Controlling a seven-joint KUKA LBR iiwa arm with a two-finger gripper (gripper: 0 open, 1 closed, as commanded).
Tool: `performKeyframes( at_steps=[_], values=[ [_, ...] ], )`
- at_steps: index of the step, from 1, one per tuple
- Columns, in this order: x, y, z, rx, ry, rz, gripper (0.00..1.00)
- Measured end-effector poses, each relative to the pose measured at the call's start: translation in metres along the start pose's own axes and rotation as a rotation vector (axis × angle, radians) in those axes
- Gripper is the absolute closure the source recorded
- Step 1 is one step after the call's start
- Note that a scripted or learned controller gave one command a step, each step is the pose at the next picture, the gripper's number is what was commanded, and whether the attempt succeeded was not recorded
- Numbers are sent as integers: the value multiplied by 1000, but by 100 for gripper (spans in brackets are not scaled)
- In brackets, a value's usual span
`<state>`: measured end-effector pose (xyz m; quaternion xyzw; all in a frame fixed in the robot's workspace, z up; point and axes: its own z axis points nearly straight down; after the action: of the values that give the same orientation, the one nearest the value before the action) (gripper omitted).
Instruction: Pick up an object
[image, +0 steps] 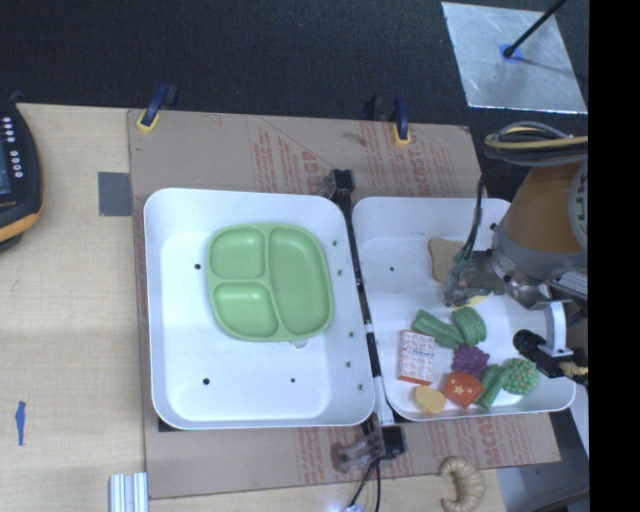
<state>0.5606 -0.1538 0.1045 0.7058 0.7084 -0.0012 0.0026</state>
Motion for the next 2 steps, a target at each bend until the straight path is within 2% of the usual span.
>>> performKeyframes(
  at_steps=[1,2],
  values=[
    [0,0,1,0,0,0,0],
    [-1,0,-10,0,-2,0,100]
  ],
)
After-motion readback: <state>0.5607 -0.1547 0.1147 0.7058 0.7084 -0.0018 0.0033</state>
